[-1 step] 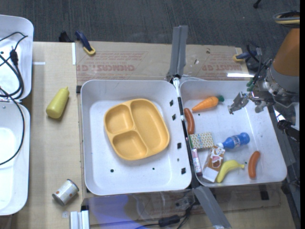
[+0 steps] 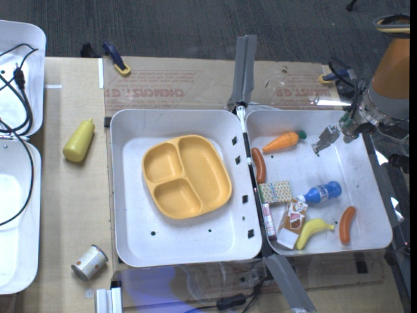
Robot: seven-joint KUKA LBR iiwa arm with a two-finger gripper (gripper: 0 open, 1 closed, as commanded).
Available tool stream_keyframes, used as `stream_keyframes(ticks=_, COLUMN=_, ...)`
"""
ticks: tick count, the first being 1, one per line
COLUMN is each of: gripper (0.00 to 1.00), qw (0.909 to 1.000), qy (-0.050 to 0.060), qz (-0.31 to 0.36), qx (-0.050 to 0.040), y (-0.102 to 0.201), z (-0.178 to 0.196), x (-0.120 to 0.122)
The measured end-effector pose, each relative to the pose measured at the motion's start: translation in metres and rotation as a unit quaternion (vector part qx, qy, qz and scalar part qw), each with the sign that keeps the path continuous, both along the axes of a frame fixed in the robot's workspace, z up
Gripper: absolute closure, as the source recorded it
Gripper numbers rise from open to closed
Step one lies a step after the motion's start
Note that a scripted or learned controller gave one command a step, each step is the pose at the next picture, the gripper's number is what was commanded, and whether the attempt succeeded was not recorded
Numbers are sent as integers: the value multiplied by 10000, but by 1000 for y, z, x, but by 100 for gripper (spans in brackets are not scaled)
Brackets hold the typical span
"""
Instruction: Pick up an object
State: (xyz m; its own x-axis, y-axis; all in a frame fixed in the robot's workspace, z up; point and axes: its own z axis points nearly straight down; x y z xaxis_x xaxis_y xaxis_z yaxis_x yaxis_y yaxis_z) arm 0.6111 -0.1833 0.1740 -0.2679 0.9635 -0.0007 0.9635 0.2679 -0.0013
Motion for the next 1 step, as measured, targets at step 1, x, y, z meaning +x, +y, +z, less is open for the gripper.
stream_keyframes(ticks=1, gripper=0, qw=9975, qy=-9, qz=700, qx=1, y=35, z=-83, x=27)
